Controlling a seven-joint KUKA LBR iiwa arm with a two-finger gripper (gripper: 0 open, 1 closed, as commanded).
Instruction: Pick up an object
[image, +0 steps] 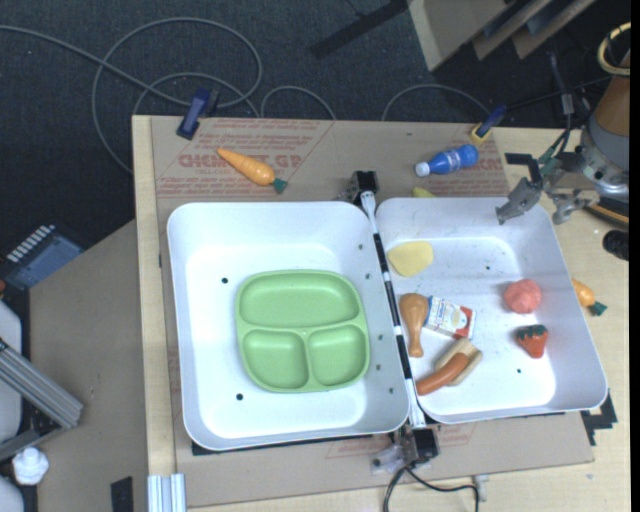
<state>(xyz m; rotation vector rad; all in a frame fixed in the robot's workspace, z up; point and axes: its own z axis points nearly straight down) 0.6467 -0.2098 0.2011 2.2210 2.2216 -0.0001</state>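
Note:
My gripper hangs over the far right corner of the right bin, open, with nothing between its fingers. The right bin holds several toys: a yellow slice, an orange drumstick, a white and red packet, a hot dog, a pink ball and a red strawberry. The pink ball is the nearest to the gripper, well in front of it.
A green divided tray lies in the left bin. On the bench behind the bins lie a toy carrot and a blue bottle. A small carrot rests against the right bin's outer edge.

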